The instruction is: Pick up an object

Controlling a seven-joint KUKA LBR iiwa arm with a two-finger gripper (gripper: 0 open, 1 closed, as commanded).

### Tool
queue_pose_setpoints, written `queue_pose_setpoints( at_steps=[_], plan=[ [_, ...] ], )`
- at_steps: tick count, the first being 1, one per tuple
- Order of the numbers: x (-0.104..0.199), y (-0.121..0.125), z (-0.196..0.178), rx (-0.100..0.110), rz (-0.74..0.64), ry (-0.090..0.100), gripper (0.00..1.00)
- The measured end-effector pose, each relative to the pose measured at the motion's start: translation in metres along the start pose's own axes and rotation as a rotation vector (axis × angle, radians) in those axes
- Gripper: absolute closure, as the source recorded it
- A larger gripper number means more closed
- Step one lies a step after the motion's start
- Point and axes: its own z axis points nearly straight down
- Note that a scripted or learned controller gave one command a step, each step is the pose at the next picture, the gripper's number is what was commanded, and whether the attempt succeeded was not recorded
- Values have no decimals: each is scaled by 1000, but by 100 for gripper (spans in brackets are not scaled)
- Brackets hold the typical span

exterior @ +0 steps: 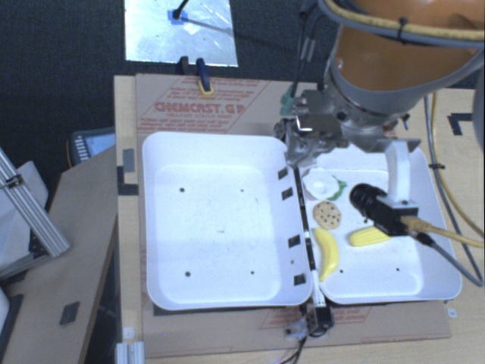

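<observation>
Since the toy banana looks light and smooth, grab its middle; I cannot tell the end effector's state.

A glossy orange band is wrapping the grey arm, yellow and grey cables trailing beside it.

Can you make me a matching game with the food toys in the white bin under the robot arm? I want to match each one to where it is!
Things:
1. curved yellow plastic banana
2. round brown chocolate-chip cookie
3. yellow corn cob
4. small white cup-like piece

Places:
A. right beside the black camera unit on the arm
B. closest to the front of the bin, by the divider
C. farthest back, just below the gripper
D. between the white piece and the banana

Pairs: 1-B, 2-D, 3-A, 4-C
</observation>
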Motion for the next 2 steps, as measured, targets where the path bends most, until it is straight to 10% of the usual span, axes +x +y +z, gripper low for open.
queue_pose_setpoints(
  at_steps=[2],
  plan=[
    [19,1,-69,-3,9,-1,100]
  ],
)
